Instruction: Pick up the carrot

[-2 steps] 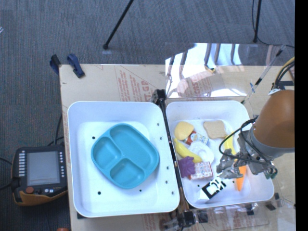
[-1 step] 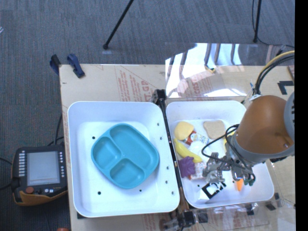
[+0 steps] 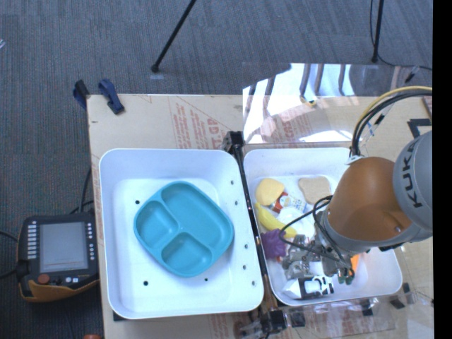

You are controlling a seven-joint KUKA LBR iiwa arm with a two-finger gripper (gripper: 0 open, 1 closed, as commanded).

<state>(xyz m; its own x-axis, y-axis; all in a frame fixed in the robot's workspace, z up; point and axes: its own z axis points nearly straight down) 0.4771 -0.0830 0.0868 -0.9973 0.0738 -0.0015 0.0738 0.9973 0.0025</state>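
Observation:
The gripper (image 3: 316,258) hangs low over the front half of the right bin (image 3: 296,154), under the arm's big orange band (image 3: 367,203). A small orange sliver that looks like the carrot (image 3: 355,262) peeks out just right of the gripper; the wrist hides most of it. I cannot tell whether it touches the gripper. Toy food crowds around the gripper's left side.
The right bin also holds a yellow lemon (image 3: 270,189), a banana (image 3: 267,219), a purple item (image 3: 272,244), a tan slice (image 3: 314,187) and a black-and-white item (image 3: 316,286). A blue divided plate (image 3: 183,228) lies in the left bin (image 3: 106,189).

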